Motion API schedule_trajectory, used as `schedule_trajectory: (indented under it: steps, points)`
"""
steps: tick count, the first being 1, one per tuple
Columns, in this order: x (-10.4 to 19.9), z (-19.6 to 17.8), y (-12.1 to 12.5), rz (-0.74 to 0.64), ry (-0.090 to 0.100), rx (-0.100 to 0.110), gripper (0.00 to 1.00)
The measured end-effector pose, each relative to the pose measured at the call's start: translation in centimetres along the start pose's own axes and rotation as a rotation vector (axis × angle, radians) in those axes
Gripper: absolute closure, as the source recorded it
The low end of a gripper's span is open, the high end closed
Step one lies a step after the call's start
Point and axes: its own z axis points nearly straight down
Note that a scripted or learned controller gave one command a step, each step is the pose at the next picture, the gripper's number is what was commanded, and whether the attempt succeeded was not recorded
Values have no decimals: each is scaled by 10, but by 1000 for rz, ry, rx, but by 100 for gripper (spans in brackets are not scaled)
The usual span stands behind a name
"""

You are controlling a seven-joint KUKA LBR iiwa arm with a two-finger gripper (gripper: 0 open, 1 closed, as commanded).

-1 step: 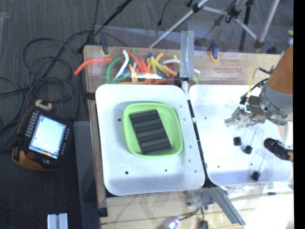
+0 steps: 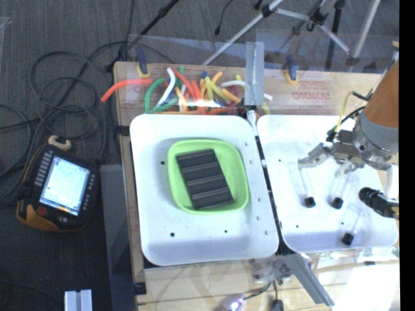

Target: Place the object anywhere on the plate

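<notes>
Ridged block on the plate, gripper apart

The dark ridged block (image 2: 205, 179) lay on the green plate (image 2: 240, 167) in the left bin (image 2: 149, 193); the gripper (image 2: 322, 201) hung over the right bin (image 2: 285, 173), fingers spread, holding nothing.

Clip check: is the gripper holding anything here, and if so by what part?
Nothing is held. The gripper hangs open over the right bin, with nothing between its fingers. The dark ridged object lies on the green plate in the left bin.
</notes>
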Motion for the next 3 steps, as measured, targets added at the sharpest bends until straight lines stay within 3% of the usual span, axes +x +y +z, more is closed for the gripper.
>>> schedule_trajectory:
  steps: [1,2,3]
  points:
    - [-3,-40,44,12,-2,-1,0]
    - [-13,-107,9,252,-3,-1,0]
    - [7,17,28,236,0,3,0]
